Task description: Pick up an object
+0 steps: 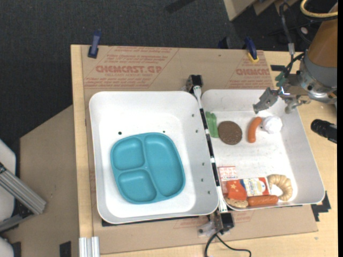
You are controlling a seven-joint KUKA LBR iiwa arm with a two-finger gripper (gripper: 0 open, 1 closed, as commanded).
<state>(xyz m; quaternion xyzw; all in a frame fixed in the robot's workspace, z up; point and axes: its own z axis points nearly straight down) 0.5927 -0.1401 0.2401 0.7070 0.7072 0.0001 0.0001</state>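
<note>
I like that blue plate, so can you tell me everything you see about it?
The teal blue plastic plate is a rounded rectangle with three sunken compartments: one long one on the right side and two smaller ones on the left. It looks smooth and slightly shiny, with nothing in it. It lies flat, turned a little askew, on the floor of the left white bin, towards the front, and touches only that floor.
</note>
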